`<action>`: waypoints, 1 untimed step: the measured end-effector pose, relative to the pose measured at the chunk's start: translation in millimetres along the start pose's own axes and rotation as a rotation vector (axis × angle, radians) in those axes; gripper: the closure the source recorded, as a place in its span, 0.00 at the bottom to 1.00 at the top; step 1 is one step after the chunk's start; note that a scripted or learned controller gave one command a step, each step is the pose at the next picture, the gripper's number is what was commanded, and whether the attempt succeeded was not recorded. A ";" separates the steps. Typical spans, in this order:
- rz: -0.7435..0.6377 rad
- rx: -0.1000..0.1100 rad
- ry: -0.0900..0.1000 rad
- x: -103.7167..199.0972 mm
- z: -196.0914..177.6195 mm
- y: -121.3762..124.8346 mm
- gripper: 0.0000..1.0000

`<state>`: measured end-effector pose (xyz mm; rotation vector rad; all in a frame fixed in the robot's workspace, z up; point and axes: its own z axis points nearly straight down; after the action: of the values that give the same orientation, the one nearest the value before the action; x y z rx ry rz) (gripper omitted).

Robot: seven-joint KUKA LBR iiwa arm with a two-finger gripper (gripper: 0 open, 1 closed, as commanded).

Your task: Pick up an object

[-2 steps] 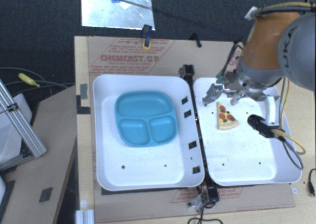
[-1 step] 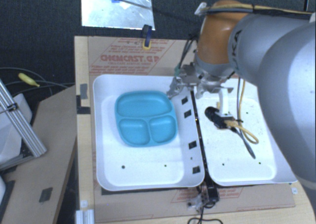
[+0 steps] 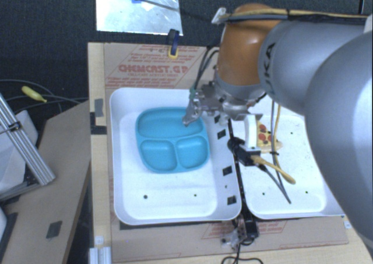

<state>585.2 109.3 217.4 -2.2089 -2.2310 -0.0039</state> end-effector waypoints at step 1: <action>0.005 -0.003 -0.001 -3.6 -9.5 2.4 1.00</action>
<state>587.6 105.7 226.9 -2.2159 -2.2273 -0.0059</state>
